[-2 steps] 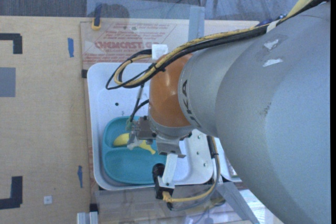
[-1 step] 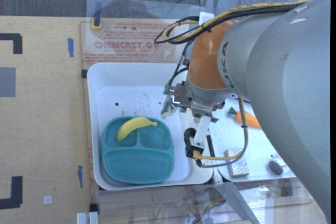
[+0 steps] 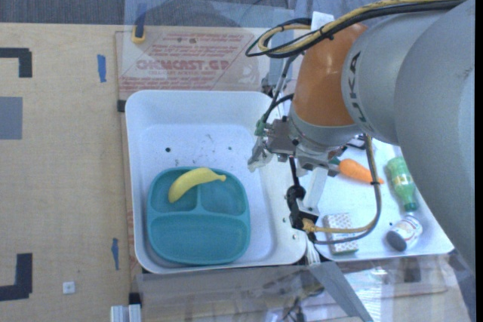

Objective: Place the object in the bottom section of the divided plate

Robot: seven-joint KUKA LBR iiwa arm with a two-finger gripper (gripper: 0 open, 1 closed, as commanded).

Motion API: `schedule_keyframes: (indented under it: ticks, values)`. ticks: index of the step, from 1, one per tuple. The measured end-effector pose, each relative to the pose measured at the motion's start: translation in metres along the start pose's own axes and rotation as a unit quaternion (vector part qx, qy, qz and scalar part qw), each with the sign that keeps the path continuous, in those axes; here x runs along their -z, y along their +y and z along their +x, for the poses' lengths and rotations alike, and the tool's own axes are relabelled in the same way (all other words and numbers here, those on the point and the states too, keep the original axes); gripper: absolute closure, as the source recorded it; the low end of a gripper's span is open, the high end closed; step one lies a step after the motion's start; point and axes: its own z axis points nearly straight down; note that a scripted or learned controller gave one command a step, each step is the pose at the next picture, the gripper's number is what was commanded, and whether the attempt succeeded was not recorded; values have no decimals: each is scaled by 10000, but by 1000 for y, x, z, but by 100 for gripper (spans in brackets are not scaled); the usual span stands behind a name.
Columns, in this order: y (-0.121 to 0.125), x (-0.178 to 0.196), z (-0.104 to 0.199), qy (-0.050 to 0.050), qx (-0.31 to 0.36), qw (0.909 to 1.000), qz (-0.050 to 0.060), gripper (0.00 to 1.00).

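A teal divided plate (image 3: 199,216) lies in the front of the left bin (image 3: 151,117). A yellow banana (image 3: 195,181) rests in the plate's upper-left section, and its wide bottom section holds nothing. My gripper (image 3: 308,171) hangs under the orange-banded wrist, over the wall between the two bins and to the right of the plate. The wrist hides most of it. An orange carrot (image 3: 356,170) lies in the right bin, just right of the gripper.
The right bin (image 3: 377,249) also holds a green bottle (image 3: 402,182), a small grey and white object (image 3: 402,232) and a red-checked packet (image 3: 339,227). A cable loops from the wrist down over that bin. A clear sheet lies behind the bins.
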Motion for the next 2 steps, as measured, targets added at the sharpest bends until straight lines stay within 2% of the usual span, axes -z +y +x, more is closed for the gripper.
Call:
schedule_keyframes:
  ticks: [1,2]
  values:
    - [1,8,0,-7,-15,10000,12,100]
    - [-48,3,-26,8,2248,9744,16,100]
